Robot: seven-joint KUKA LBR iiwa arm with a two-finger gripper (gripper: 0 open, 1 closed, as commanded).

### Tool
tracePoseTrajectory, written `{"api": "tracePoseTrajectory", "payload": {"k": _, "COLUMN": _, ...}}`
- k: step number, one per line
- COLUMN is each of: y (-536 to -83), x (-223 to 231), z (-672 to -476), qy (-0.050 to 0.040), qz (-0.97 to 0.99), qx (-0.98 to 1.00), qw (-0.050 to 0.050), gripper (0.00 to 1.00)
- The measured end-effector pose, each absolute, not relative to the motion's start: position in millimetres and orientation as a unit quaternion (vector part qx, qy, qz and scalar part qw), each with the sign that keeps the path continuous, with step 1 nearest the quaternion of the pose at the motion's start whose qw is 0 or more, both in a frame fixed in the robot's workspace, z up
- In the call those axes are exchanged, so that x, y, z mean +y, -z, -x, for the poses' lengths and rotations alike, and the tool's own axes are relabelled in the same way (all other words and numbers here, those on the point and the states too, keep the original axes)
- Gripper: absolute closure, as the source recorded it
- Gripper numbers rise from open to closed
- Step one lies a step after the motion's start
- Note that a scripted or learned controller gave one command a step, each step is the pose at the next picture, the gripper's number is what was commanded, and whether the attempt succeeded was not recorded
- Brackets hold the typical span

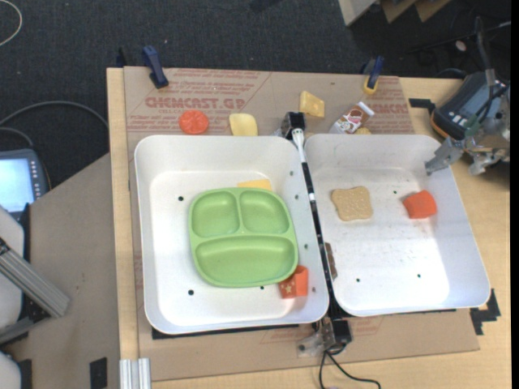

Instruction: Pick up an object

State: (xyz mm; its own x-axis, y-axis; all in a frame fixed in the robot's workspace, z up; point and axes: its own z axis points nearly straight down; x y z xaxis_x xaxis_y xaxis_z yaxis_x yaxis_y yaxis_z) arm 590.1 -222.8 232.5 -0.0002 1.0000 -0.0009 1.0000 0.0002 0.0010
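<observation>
Over the right bin's (389, 258) far right rim, your gripper (462, 164) is hovering with its jaws seemingly spread, holding nothing. The orange block (420, 205) is lying inside that bin, just nearward and leftward of them.

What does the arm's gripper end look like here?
Grey two-finger gripper: pale grey metal jaws, slim and angular, mounted under a dark grey blocky wrist housing with an orange band along its edge. No readable markings.
</observation>
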Motion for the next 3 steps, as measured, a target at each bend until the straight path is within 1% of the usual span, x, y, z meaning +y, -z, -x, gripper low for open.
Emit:
{"api": "tracePoseTrajectory", "payload": {"k": 1, "y": -94.8, "x": -219.3, "z": -581.7, "qy": -0.0025, "qz": -0.706, "qx": 0.709, "qw": -0.002, "gripper": 0.0}}
{"api": "tracePoseTrajectory", "payload": {"k": 2, "y": -84.3, "x": -159.2, "z": -612.7, "qy": -0.0014, "qz": -0.705, "qx": 0.71, "qw": 0.001, "gripper": 0.0}}
{"api": "tracePoseTrajectory", "payload": {"k": 3, "y": -95.8, "x": -163.4, "z": -611.9, "qy": -0.0013, "qz": -0.706, "qx": 0.708, "qw": 0.003, "gripper": 1.0}}
